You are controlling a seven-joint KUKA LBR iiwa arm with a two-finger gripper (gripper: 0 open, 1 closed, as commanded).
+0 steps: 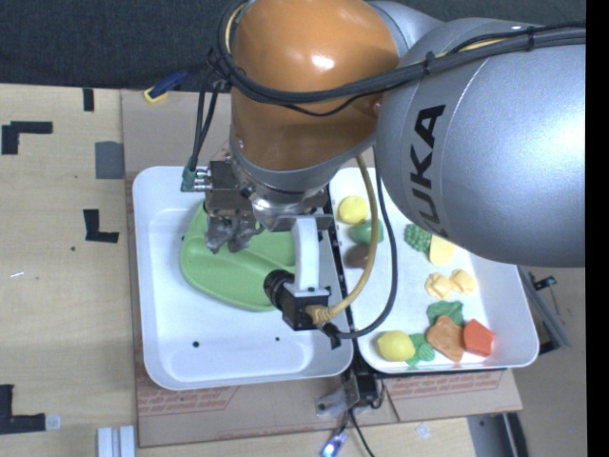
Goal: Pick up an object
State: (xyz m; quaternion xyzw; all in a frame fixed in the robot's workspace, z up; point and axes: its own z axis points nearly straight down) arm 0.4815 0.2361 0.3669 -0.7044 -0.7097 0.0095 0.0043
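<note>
Gripper (228,236) low over green plate (238,276) (left bin)

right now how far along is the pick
Done: the arm has reached the left bin, and the tool sits low over the green plate-like piece. In hand: nothing visibly gripped; the tool's tips are too obscured to judge. Left: grasp and lift. The small toy foods lie in the right bin.

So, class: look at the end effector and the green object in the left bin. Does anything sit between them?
Nothing visible does. The end effector is right at the upper left part of the green object in the left bin, with no other item between them. The other small items lie in the right bin.
</note>
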